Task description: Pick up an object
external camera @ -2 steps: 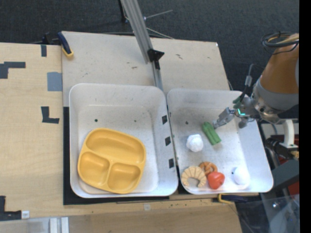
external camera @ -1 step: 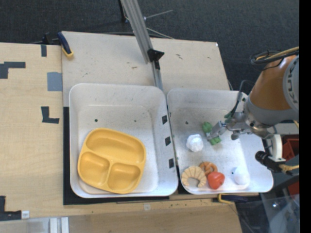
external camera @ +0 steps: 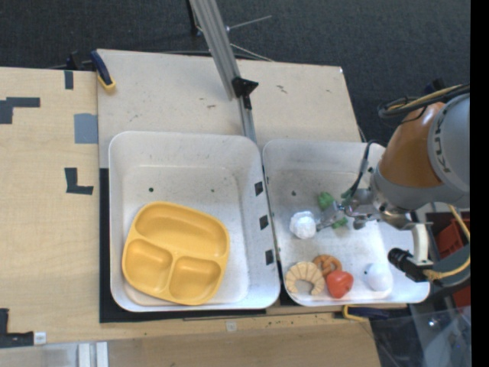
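Note:
The right bin [external camera: 321, 159] holds several small objects. A white rounded object [external camera: 302, 225] lies near its middle left, and a small green piece [external camera: 327, 201] sits just above and to the right of it. Along the front wall lie a tan croissant [external camera: 306, 277], a brown pretzel-like piece [external camera: 327, 263], a red tomato-like object [external camera: 339, 284] and a white object [external camera: 376, 277]. My gripper [external camera: 341, 217] hangs low in the right bin, just right of the white rounded object and below the green piece. The arm's orange band [external camera: 412, 155] is above it at the right.
The left bin [external camera: 183, 155] holds a yellow divided plate [external camera: 176, 252] in its front half. A grey metal pole [external camera: 221, 48] slants from the top down to the wall between the bins. A blue and yellow clamp [external camera: 102, 70] grips the board's far left corner.

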`<state>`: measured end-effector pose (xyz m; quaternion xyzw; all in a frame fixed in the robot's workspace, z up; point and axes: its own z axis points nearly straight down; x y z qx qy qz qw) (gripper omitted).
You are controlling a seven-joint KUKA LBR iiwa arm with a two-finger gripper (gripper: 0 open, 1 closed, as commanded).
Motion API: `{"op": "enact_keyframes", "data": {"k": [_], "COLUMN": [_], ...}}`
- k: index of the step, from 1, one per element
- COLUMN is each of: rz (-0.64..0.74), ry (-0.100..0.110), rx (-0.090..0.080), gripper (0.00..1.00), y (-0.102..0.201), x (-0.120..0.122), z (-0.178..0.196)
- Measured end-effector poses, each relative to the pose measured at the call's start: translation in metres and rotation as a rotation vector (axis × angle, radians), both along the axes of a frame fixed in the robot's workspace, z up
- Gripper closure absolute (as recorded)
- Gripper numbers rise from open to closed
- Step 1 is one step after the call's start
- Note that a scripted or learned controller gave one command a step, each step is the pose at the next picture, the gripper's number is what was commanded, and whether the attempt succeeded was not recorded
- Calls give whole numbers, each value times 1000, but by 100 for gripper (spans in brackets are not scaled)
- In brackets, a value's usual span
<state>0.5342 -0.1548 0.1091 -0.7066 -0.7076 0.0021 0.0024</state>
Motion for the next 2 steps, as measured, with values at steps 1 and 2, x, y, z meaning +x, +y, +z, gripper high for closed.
{"op": "enact_keyframes", "data": {"k": [1,2], "rz": [0,1], "ry": [-5,-5], "rx": [-1,-1], "gripper": [0,100], "y": [0,1], "x": [0,0], "z": [-20,-10]}}
